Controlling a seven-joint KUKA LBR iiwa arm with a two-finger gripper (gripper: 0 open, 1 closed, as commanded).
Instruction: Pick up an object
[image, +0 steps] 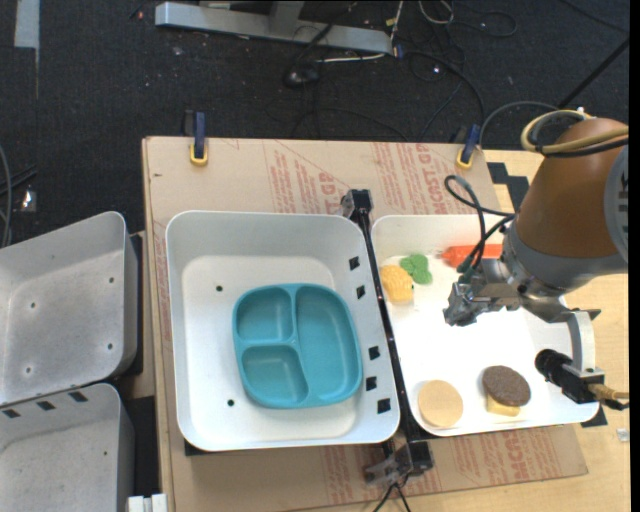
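Note:
The right bin (440, 345) holds a yellow corn-like piece (397, 283), a small green item (415, 267), an orange carrot-like piece (463, 254), a tan round cookie (440, 403) and a brown-topped round piece (505, 388). My gripper (462, 306) hangs over the middle of this bin, right of the corn and just below the orange piece. I see nothing between its dark fingers. The arm's grey and orange body covers the bin's right part.
The left bin (200, 250) contains a teal divided tray (297, 344). A black divider rail (378, 310) runs between the bins. Black cables hang near the wrist (478, 215). White lids (60, 300) lie off the bench to the left.

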